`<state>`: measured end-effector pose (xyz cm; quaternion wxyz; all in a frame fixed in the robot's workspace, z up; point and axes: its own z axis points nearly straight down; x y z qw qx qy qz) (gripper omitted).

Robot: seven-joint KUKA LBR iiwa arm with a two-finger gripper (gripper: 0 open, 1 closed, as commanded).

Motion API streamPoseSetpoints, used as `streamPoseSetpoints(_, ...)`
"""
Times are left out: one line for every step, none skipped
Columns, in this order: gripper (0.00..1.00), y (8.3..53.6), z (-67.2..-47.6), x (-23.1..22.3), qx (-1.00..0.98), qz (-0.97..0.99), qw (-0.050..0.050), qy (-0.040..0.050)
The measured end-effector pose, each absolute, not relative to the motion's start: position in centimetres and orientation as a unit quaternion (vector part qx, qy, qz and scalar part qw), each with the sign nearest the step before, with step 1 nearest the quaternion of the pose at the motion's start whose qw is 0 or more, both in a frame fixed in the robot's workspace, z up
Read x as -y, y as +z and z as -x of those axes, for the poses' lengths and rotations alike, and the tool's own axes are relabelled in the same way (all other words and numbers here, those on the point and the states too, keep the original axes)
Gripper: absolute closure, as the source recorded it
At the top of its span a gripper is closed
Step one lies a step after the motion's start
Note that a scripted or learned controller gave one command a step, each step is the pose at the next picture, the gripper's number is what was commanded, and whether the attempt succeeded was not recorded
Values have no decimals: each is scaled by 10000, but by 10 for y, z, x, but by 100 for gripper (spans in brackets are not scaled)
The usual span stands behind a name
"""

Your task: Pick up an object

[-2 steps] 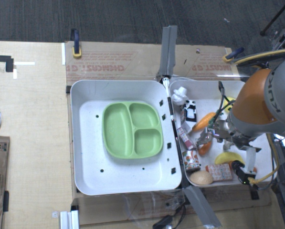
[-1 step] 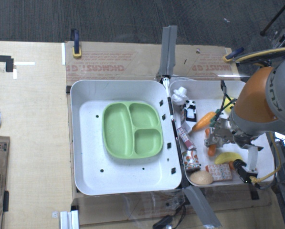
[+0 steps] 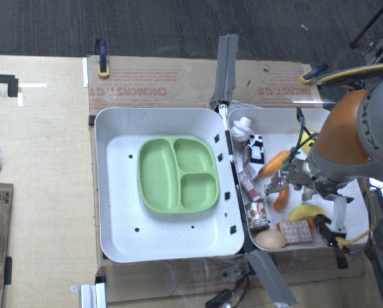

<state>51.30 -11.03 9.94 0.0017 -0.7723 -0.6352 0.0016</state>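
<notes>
My gripper (image 3: 282,183) hangs low over the middle of the right bin (image 3: 278,119), under the grey and orange arm (image 3: 345,140). A small orange-red piece (image 3: 281,199) lies right beneath it, touching or nearly so; whether it is gripped is hidden. An orange carrot (image 3: 274,162) lies just up and left of the gripper. A yellow banana (image 3: 305,212) sits below and to the right, partly covered by the wrist.
The right bin also holds a white bottle (image 3: 240,130), a black-and-white item (image 3: 256,150), a pink wrapper (image 3: 247,185), a small can (image 3: 258,215), a tan roll (image 3: 271,239) and a red-white box (image 3: 297,232). A green divided plate (image 3: 178,174) lies in the left bin (image 3: 114,191).
</notes>
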Motion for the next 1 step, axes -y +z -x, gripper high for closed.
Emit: streamPoseSetpoints(100, 109, -513, 111, 6336, 7737, 15, 16)
